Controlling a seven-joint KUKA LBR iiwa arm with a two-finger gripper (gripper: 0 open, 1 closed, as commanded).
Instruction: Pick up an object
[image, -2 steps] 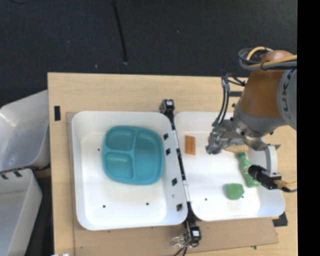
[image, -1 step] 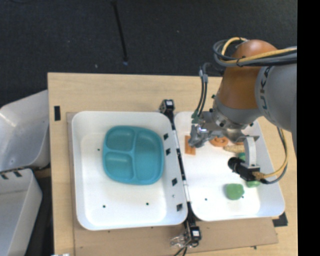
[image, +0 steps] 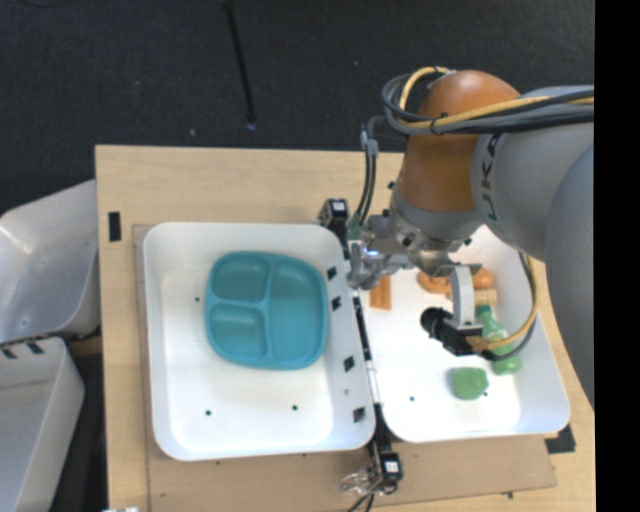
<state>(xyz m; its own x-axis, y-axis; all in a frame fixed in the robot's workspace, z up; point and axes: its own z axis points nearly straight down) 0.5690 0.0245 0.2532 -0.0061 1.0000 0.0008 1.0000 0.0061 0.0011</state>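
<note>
My gripper (image: 374, 266) hangs low over the left edge of the right bin (image: 420, 420), close to the divider between the two bins. A small orange block (image: 380, 294) shows directly under it, touching or nearly touching the gripper's tip. Whether the block is held is hidden by the wrist. More orange pieces (image: 440, 284) lie just right of the gripper, partly under the arm. A round green object (image: 467, 383) rests in the near part of the right bin. Another green piece (image: 490, 325) sits by the bin's right side.
A teal divided plate (image: 268, 308) lies in the left bin (image: 180, 420). The big grey and orange arm (image: 450, 150) covers the back of the right bin. The raised divider (image: 360, 340) runs between the bins beside the gripper.
</note>
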